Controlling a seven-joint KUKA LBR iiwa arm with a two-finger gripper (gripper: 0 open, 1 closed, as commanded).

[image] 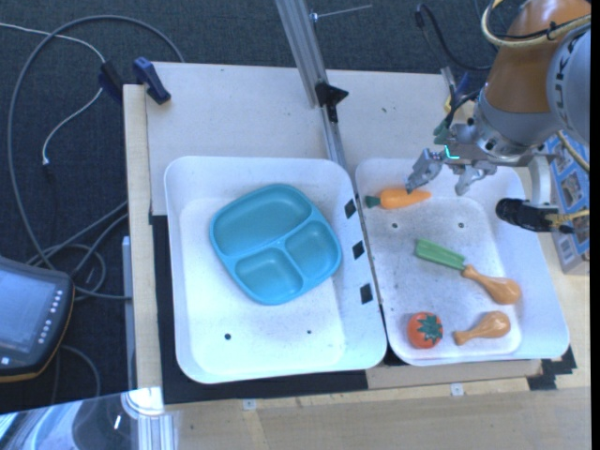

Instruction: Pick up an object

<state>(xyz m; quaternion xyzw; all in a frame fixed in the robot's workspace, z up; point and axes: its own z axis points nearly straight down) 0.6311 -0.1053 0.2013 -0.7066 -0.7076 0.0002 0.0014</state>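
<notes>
Jaws position: the jaws [441,171] hang over the far end of the right bin [534,279], near its back wall.
Jaws state: spread apart, nothing between the fingers.
Nearest object: carrot [401,198], lying in the right bin just beside and below-left of the jaws as seen from the camera.
Carrot long axis: roughly left to right across the bin, green stub toward the left bin [192,279].
Contact: the left finger tip appears to sit just above the carrot's right end; touching cannot be confirmed.
Judgement: a short shift leftward would centre the jaws over the carrot.
</notes>
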